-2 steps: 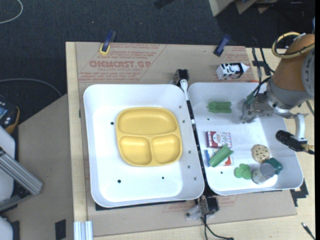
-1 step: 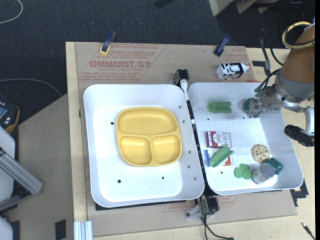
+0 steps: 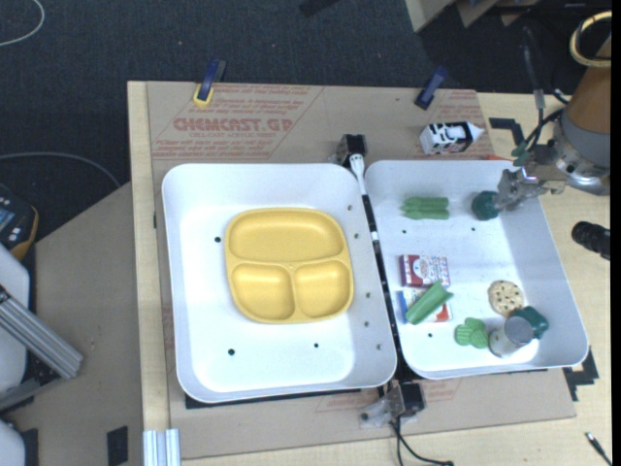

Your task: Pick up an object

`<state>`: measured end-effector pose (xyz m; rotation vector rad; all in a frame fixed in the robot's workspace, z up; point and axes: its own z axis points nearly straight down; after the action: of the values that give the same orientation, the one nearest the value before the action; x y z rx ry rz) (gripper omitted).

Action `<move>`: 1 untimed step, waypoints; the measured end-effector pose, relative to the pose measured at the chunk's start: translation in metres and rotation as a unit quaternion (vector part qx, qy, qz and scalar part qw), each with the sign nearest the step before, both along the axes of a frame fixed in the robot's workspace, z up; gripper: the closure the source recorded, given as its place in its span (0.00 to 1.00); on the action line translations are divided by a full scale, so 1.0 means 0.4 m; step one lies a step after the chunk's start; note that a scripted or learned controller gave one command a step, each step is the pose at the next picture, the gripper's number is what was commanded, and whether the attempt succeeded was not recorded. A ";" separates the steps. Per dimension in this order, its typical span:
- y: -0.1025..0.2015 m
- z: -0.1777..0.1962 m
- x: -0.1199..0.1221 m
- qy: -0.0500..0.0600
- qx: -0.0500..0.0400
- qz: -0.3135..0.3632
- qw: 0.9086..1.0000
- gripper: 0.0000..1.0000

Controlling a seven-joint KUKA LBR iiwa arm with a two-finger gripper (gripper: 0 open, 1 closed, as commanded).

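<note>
Gripper (image 3: 511,190): sitting at the far right edge of the right bin (image 3: 543,250), arm coming in from the right; the wrist is hiding the jaw state from this angle, so I cannot tell it.
Nearest object: dark green round piece (image 3: 485,205), lying just to the left of the gripper tip, touching it or nearly so; contact is not resolving in this view.
Key relation: the round piece is sitting beside the tip, toward bin centre, not visibly between anything. Not counting it as held.
Long axis: none to speak of on the round piece, so approach angle is looking uncritical there.
Next candidate: light green ridged piece (image 3: 425,207), lying further left in the same row, long axis running left-right across the bin.
Other contents: red-and-white packet (image 3: 424,270) sitting mid-bin, green elongated piece (image 3: 428,304) lying tilted across its near end, cookie (image 3: 505,297), grey-and-teal cylinder (image 3: 516,330) and small green lumpy piece (image 3: 471,334) clustering at the near right corner, well apart from the gripper.
Left bin (image 3: 194,260): carrying a yellow divided plate (image 3: 288,263), well apart from the arm.
Judgement: task is reading as not yet done; a small shift left looks needed to centre on the round piece.
</note>
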<state>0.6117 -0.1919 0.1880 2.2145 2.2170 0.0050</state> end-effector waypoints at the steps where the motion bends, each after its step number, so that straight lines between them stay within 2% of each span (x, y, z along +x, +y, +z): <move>1: -0.001 0.101 0.004 0.000 0.000 0.000 1.000 1.00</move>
<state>0.6133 -0.1922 0.2282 2.2143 2.2177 0.0053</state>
